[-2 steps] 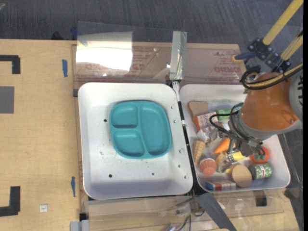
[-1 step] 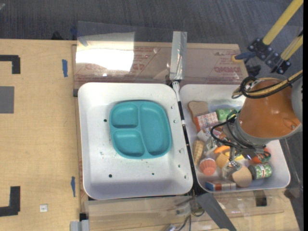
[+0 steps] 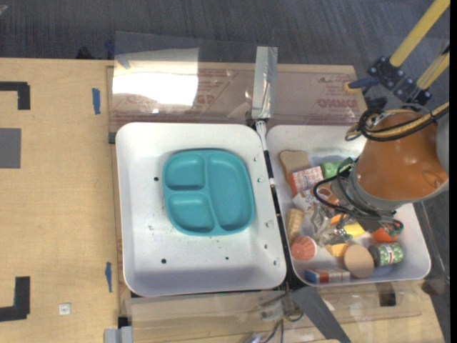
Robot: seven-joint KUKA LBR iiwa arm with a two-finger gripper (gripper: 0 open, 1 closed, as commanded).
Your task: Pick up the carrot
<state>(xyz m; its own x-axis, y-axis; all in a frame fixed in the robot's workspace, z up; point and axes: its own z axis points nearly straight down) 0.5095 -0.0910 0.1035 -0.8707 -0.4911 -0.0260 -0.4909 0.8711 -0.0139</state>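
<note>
The left bin (image 3: 136, 191) holds a teal tray (image 3: 209, 191) near its middle, nothing else. The right bin (image 3: 421, 263) is crowded: a slice of bread (image 3: 291, 161) toward its far left corner, a reddish round toy (image 3: 303, 249) by its left wall, an egg (image 3: 359, 260) and a can (image 3: 388, 254) along its near edge. The arm (image 3: 396, 159) hangs over the heap, hiding the gripper, so its state cannot be told. The carrot (image 3: 386, 231) seems to be the orange bit peeking out beside the can, though this is uncertain. The step looks like the descent to grasp; next calls for closing squarely on the carrot, clear of the can.
</note>
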